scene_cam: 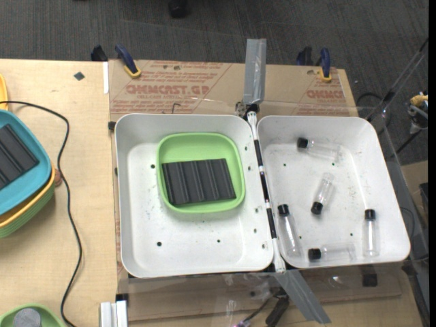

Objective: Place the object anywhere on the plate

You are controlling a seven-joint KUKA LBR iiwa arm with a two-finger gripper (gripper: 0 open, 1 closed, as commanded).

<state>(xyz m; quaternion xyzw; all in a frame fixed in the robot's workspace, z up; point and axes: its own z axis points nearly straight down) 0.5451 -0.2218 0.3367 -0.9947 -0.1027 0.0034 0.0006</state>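
Note:
A green square plate (170,154) sits in the left white bin (136,237), towards its back. A dark grey ribbed rectangular pad (198,181) lies flat inside the plate. The right white bin (381,155) holds several clear tubes with black caps lying on their sides: one near the back (315,146), one in the middle (322,195), one along the left wall (287,226), one at the right (370,232) and one at the front (330,253).
A stack of teal and yellow dishes (20,176) stands at the left edge of the wooden bench, with a black cable (70,203) running beside it. Cardboard (204,84) held by clamps (127,61) lies behind the bins.

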